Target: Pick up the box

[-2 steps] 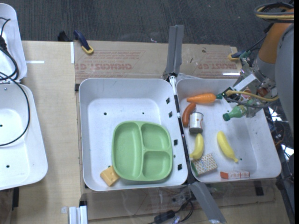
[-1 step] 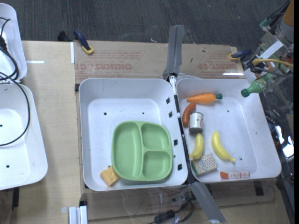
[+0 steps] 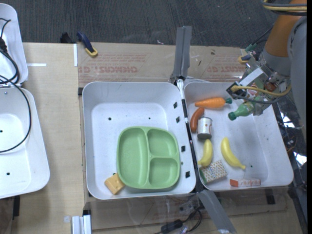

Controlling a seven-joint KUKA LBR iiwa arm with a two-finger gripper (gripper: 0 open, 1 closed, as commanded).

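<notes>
A small patterned box [image 3: 214,171] lies at the front left of the right bin [image 3: 273,150]. Close by, a flat red and white box [image 3: 245,182] rests against the bin's front wall. My gripper [image 3: 256,100] hangs over the far right corner of this bin, well away from both boxes. A green bottle [image 3: 241,112] lies directly under it, and I cannot tell whether the two touch.
The right bin also holds a carrot [image 3: 210,102], a red sausage-shaped thing [image 3: 196,118], a silver can [image 3: 204,127] and two bananas [image 3: 231,153]. In the left bin [image 3: 97,130] sit a green divided plate [image 3: 148,157] and a yellow block [image 3: 114,184].
</notes>
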